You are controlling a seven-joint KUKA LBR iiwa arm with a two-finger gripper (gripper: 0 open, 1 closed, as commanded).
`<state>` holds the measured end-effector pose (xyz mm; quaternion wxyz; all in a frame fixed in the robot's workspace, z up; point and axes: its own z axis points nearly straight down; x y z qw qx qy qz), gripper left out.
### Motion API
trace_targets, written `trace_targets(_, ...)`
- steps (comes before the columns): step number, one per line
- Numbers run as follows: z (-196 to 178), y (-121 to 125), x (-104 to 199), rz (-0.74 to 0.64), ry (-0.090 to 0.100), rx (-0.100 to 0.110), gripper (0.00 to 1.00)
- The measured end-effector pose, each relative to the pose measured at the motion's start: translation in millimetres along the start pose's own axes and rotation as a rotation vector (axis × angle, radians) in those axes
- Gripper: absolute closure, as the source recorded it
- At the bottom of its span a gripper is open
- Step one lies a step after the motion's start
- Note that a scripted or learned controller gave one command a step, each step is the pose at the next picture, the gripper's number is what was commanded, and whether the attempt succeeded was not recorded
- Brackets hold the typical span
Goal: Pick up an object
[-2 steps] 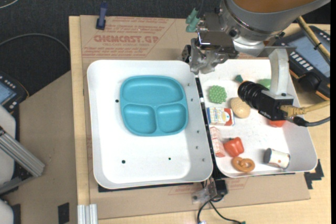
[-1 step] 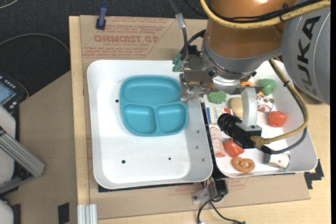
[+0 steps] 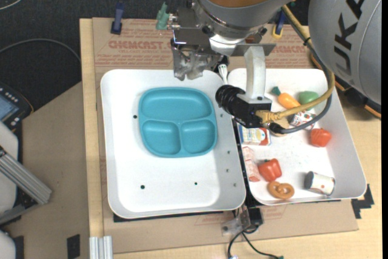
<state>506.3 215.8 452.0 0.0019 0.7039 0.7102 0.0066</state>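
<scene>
While the fingers' (image 3: pixel 193 67) state stays unclear, the left bin (image 3: pixel 121 148) holds a teal tray (image 3: pixel 178 122).

Two bins are set side by side on the table (image 3: pixel 91 130). A divided tray (image 3: pixel 177 122) is placed in the left bin (image 3: pixel 121 179). Small items are scattered in the right bin (image 3: pixel 348 161), a pretzel (image 3: pixel 280 190) nearest its front edge.
</scene>
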Motion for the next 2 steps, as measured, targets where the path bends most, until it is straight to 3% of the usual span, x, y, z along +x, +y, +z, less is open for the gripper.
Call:
trace_targets(1,0.0,-28.5,1.6,0.007,-0.007,0.015,1.0)
trace_targets(2,15.8,-27.8,-54.7,0.014,-0.008,0.016,1.0)
